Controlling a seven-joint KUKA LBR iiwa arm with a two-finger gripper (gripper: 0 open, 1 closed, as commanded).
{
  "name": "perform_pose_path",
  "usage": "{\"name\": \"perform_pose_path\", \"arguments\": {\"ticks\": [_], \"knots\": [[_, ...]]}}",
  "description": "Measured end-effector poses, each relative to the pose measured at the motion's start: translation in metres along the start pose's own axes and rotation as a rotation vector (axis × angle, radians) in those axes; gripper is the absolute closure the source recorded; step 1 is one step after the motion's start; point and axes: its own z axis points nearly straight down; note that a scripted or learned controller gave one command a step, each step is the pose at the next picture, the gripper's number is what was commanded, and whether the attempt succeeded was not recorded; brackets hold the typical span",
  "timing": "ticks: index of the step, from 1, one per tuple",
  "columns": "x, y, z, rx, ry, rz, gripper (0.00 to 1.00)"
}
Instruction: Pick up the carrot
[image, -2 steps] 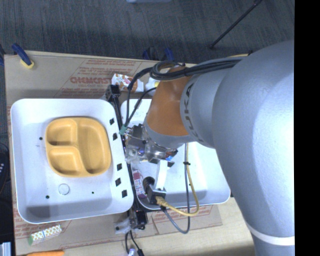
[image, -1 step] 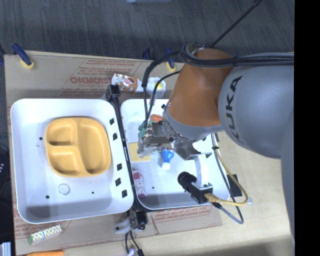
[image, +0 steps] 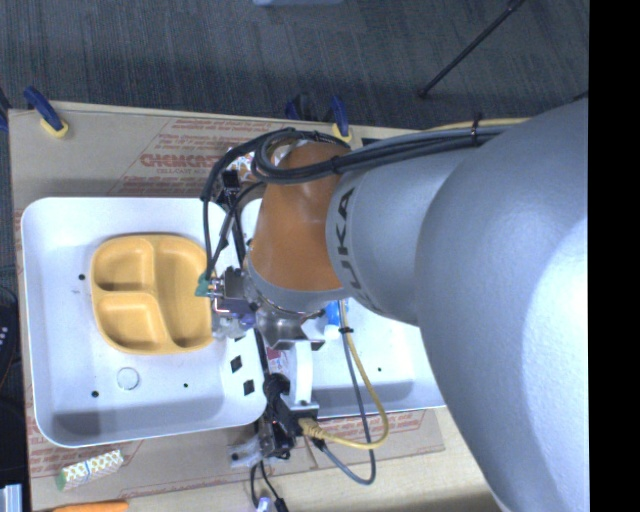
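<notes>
- The left bin (image: 40, 300) has open white floor along its left wall and lower rim. A yellow divided plate (image: 150, 292) sits in its upper middle, close to the right wall.
- The grey arm (image: 480, 280), with its orange band (image: 295, 230), covers nearly all of the right bin (image: 400, 385). Only a strip of that bin's lower floor and rim is in sight.
- The gripper (image: 272, 400) hangs over the lower rims where the two bins meet. Whether it is open or closed cannot be told, and nothing can be seen held in it.
- An orange shape (image: 95, 506) lies at the bottom edge, outside the bins and below the left one. It may be the carrot, but it is cut off by the edge.
- A green-and-white packet (image: 90, 467) lies just above it on the cardboard sheet (image: 150, 160).
- Blue clamps (image: 45, 110) grip the cardboard's far edge, with dark carpet (image: 200, 50) beyond.
</notes>
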Motion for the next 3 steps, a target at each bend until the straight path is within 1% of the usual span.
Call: {"name": "perform_pose_path", "arguments": {"ticks": [1,2,3], "knots": [[-0.036,0.005,-0.057,-0.004,0.000,-0.135,1.00],[-0.098,0.012,-0.039,-0.002,0.001,-0.180,1.00],[-0.180,0.022,-0.036,-0.004,0.000,-0.028,1.00]]}}
